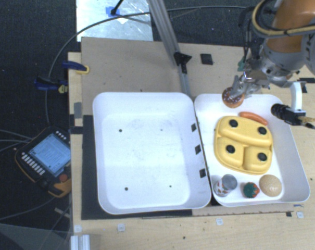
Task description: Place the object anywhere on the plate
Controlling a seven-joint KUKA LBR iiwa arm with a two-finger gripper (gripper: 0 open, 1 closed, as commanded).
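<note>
You see a small round brown-orange object at the right white bin's far rim, directly under the grey two-finger gripper and touching it. It carries no legible writing. A yellow compartmented plastic plate lies just beside it (nearer you).

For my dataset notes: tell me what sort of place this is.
Probably a robotics lab test bench: a teach pendant lies beside two white bins, loose cables run across the floor, and toy food surrounds a yellow plate.
</note>
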